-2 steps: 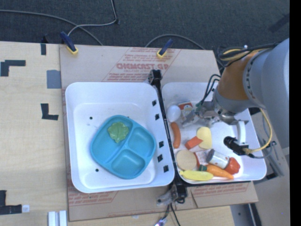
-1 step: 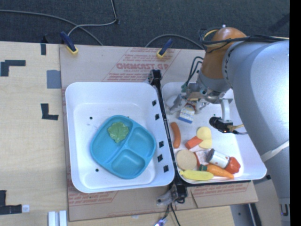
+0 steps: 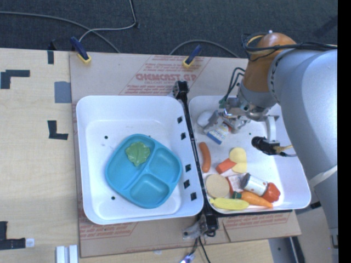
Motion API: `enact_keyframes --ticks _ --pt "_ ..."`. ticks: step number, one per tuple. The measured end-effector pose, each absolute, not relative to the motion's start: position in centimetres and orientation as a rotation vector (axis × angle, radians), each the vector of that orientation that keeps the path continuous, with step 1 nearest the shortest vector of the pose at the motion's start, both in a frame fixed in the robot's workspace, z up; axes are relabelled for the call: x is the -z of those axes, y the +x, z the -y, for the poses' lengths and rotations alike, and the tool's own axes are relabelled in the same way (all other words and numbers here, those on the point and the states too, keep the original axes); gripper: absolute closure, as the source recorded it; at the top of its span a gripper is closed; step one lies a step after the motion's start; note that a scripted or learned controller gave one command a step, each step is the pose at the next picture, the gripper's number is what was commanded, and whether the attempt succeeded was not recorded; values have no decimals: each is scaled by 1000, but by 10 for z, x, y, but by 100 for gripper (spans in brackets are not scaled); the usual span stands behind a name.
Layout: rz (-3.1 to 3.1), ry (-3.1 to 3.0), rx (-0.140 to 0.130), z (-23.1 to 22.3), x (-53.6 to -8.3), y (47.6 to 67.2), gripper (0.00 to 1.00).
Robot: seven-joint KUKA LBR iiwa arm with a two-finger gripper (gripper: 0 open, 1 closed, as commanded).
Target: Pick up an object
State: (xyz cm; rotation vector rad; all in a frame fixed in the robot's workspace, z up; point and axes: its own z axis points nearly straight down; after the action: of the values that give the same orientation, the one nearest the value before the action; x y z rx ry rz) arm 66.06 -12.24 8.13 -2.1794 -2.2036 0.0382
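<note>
The gripper point(image 3: 229, 120) hangs low over the right bin point(image 3: 293, 171) — grip state impossible to tell — near a sausage point(image 3: 205, 156) and toy foods.

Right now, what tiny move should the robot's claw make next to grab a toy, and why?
Probably a short drop straight down. The claw hangs in the right bin, just over a small blue and white thing, with nothing between it and the toy. The hot dog and carrot lie farther off.
</note>
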Motion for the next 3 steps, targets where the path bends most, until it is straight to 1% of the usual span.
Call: enact_keyframes --ticks 1,2,3 --pt "2223 -2224 -1 159 -86 574 0" --pt "2227 -2228 3 160 -97 575 100" --pt "2227 -2228 3 160 -97 575 0"
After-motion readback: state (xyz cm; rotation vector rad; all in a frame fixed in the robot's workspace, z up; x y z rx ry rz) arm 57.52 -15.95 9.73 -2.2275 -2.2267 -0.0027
